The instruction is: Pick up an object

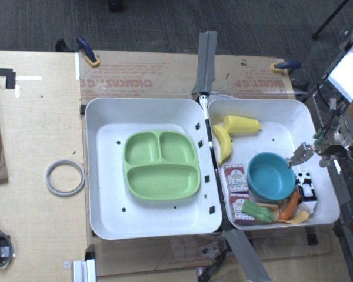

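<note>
The hand (302, 153) hangs over the right rim of the right bin (282, 107), its metal tip pointing left toward the blue bowl (270, 176). Whether it is apart or together I cannot tell, and nothing shows in its grip.

The bowl sits just left of it, the nearest and likely target; its raised rim offers an edge to pinch. Crowded against the bowl's near side lie a carrot (290, 206) and a green piece (257, 210), so a low approach there risks a bump. Two cards (235, 178) lie flat to the bowl's left. Farther off rest a banana (222, 143) and a yellow bottle (242, 124).

The left bin (100, 157) holds a green tray (162, 164), well apart.
</note>
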